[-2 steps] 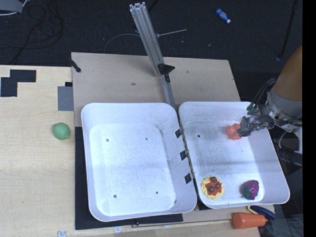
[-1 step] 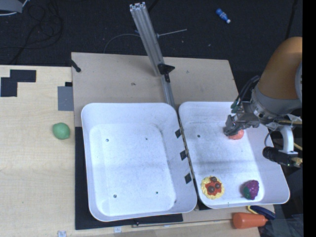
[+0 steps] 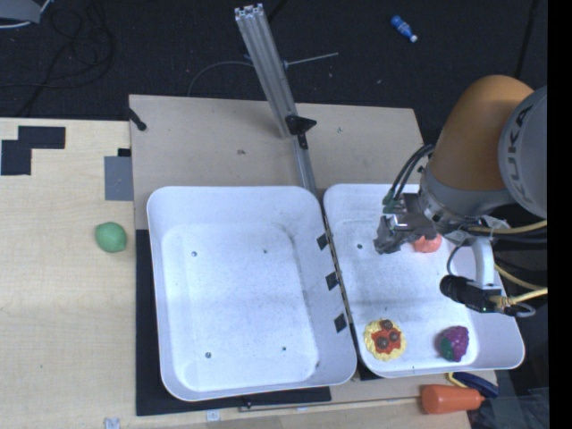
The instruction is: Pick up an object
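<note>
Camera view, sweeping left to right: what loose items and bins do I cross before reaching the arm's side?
green ball on the bench → left bin → right bin → yellow-and-red toy → purple grapes toy. The gripper hangs over the right bin beside a small red object; their order is unclear.

We're looking down on a robotics lab here: a plywood bench (image 3: 223,141) is carrying two shallow white bins (image 3: 170,206) side by side, an aluminium strut (image 3: 268,65) is slanting up from the board, and loose cables (image 3: 71,34) are trailing across dark carpet (image 3: 161,25) behind. A grey-and-orange industrial arm (image 3: 487,141) is reaching in from the right, with toy food (image 3: 384,339) sitting in the right-hand bin.
</note>
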